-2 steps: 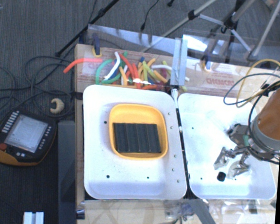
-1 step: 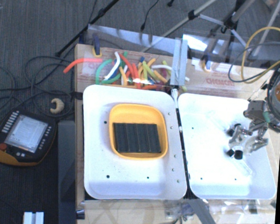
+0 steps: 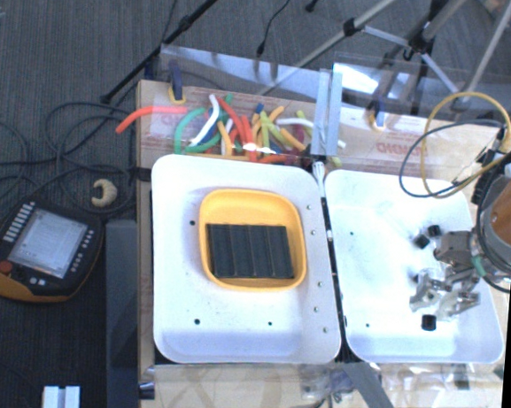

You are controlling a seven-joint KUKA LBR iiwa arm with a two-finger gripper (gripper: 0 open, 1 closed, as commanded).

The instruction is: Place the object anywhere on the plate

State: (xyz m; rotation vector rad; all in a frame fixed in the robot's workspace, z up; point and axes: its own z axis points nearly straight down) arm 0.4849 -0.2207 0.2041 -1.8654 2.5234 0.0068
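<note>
Hovering low in the right bin [image 3: 377, 338], the gripper [image 3: 443, 291] seems to seek an object; its opening cannot be told. The plate [image 3: 255, 205] waits at 9 o'clock, ready to receive.

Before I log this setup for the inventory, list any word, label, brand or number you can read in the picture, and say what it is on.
None can be read for sure.
Red lettering on the cardboard strip behind the right bin: too blurred to read.
Screen of the teach pendant on the floor: too small to read.
</note>
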